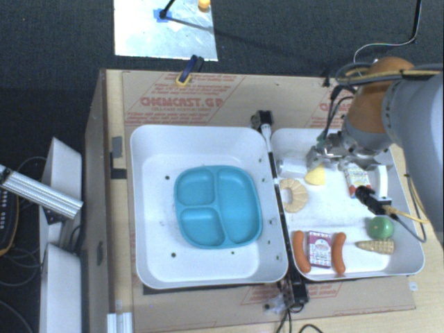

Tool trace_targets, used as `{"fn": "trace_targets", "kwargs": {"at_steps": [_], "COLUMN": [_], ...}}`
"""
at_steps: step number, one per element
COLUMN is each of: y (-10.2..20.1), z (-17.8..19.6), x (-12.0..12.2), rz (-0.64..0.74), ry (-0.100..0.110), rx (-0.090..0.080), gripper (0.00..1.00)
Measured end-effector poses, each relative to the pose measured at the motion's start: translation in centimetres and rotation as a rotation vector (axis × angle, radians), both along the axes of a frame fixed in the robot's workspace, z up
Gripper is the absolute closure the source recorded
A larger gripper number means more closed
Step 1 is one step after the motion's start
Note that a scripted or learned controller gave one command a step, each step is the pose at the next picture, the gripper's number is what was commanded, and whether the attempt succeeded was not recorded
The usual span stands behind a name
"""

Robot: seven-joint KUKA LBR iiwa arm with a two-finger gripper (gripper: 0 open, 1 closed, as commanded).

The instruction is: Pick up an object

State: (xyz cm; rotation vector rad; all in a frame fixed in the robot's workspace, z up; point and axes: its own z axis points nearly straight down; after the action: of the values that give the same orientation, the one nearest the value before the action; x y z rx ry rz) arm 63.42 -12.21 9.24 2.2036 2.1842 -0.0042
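Your gripper (320, 159) sat just above a small pale yellow lump (316, 177) at the back of the right bin (409, 255); its opening could not be told. A tan ring (294, 194) lay beside the lump.

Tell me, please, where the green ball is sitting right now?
The green ball lies in the right-hand bin, near its right wall, just above the ice-cream cone and to the right of the two sausages.
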Motion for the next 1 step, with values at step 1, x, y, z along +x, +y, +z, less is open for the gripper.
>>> {"fn": "trace_targets", "kwargs": {"at_steps": [1], "y": [0.08], "z": [-0.01], "x": [-0.32], "rz": [-0.002], "ry": [0.001], "rx": [0.0], "gripper": [0.0]}}
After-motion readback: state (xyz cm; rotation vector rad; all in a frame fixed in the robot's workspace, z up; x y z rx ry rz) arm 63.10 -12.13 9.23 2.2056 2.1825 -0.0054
